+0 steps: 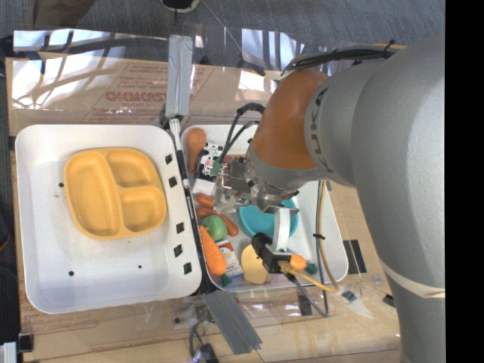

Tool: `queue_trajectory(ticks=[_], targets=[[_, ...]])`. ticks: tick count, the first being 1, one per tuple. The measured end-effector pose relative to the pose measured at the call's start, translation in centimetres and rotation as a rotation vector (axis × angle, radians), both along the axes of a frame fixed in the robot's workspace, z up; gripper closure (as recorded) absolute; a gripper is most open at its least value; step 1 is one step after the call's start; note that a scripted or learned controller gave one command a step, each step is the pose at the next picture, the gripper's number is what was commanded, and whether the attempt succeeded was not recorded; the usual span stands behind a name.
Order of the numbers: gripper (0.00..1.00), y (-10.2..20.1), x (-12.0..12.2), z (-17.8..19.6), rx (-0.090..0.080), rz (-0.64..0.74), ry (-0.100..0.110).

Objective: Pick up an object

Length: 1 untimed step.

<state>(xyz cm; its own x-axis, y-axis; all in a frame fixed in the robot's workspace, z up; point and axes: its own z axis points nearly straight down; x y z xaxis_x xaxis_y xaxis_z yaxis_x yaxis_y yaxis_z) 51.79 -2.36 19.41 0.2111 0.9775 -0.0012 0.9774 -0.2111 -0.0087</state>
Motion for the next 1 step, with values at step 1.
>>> queue_trajectory(ticks=[1], targets=[[1.00,-0.77,0.82,-0.44,0.001,0.145,-0.002]])
